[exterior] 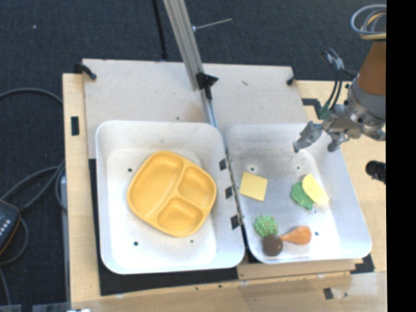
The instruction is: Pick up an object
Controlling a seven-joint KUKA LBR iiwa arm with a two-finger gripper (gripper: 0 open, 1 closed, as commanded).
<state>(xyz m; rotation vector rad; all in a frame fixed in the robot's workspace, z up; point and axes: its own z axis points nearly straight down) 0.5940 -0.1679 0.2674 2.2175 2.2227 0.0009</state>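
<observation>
Two white bins sit side by side on your tabletop point(75, 174). Starting at the left, the left bin point(110, 239) carries a yellow divided plate point(171, 192) with three wells, lying flat near its middle. Cross the seam and you reach the right bin point(348, 220), where the pickable things are: a flat yellow square point(253, 186) close to the seam, then a small green knobbly piece point(265, 225) just above a brown ball point(272, 244) that touches an orange drumstick shape point(299, 235). Further right, a green leafy piece point(301, 196) touches a pale yellow wedge point(315, 190).

At the far right, your claw point(323, 136) hovers over the bin's upper right corner, fingers spread apart and pinching nothing, well apart from every item.

These look like light plastic toy foods, stiff and probably slick. The drumstick shape seems your best bet: take it across its narrow neck. The flat square lies too low to pinch easily, and the wedge may drag its leafy neighbour along.
</observation>
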